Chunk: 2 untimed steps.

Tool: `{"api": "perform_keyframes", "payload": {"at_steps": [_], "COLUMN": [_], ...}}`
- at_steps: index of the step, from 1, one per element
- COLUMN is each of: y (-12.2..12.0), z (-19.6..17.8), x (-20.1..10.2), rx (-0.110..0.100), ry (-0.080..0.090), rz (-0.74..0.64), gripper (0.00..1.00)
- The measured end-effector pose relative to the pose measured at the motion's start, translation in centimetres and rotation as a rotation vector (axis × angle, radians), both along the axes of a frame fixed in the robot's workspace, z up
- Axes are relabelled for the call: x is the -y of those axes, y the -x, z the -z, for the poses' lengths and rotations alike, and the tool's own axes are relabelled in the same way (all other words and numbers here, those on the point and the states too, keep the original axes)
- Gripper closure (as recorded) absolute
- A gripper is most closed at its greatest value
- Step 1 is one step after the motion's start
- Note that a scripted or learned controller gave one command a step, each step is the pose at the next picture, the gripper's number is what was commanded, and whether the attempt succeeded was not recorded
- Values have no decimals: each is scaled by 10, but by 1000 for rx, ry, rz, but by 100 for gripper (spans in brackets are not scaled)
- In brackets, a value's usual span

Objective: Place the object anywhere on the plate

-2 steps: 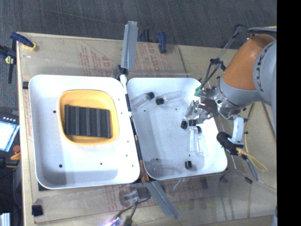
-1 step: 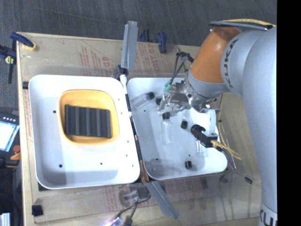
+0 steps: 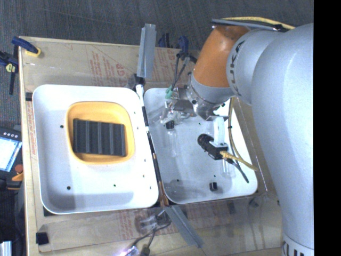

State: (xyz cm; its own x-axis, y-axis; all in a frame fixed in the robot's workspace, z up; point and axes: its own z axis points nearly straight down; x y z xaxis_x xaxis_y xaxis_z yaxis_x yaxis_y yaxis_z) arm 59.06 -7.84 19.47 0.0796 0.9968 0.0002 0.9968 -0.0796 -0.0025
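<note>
Over the right bin (image 3: 186,169): gripper (image 3: 170,122); you cannot tell how its jaws stand.
On the plate (image 3: 101,108): dark ridged block (image 3: 100,137) lies centred, so you may judge it placed.

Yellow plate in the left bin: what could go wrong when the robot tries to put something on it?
1. A dark ridged block already covers most of the yellow plate, so a dropped thing might land on the block or slide off the bare rim.
2. The small black piece lies near the front edge of the right bin, apart from the gripper, which is near that bin's back left corner. The piece is tiny, so a grasp could easily miss.
</note>
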Motion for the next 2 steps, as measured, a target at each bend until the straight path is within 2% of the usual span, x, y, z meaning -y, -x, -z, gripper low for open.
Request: {"api": "perform_keyframes", "payload": {"at_steps": [1, 2], "y": [-29, -29], "z": [-6, -6], "x": [-87, -87], "rx": [1, 0], "ry": [-1, -1], "rz": [-107, -107], "gripper": [100, 0]}}
